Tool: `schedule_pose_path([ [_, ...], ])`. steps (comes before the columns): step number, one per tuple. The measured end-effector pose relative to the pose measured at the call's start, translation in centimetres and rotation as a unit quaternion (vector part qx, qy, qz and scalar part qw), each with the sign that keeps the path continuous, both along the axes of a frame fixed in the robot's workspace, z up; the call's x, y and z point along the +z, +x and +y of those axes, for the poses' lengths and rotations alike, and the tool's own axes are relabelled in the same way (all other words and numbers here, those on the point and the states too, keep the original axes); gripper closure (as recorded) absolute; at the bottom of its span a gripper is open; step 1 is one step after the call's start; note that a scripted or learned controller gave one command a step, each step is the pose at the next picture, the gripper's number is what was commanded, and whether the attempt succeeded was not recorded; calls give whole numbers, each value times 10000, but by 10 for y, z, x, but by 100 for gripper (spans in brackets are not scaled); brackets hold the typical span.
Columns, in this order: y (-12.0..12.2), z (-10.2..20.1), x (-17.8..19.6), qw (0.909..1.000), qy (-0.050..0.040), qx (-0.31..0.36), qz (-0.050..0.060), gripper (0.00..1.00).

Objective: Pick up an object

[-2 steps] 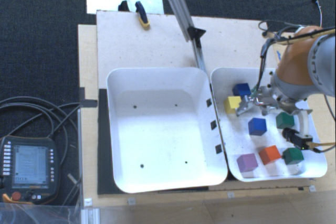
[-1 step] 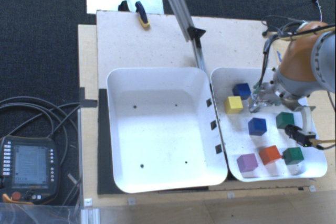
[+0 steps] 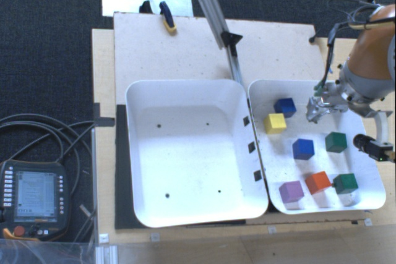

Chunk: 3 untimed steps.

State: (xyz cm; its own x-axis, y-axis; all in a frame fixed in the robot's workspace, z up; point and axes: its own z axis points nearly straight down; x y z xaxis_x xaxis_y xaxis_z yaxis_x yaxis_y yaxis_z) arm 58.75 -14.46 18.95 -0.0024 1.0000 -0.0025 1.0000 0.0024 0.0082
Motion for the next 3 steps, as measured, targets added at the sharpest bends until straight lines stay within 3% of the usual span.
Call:
schedule_pose_path([
  [1, 2, -1, 55, 10000, 2, 12, 1, 100],
  [2, 3, -1, 59, 10000, 9, 12, 26, 100],
  [3, -3, 55, 48, 10000, 20, 37, 43, 100],
])
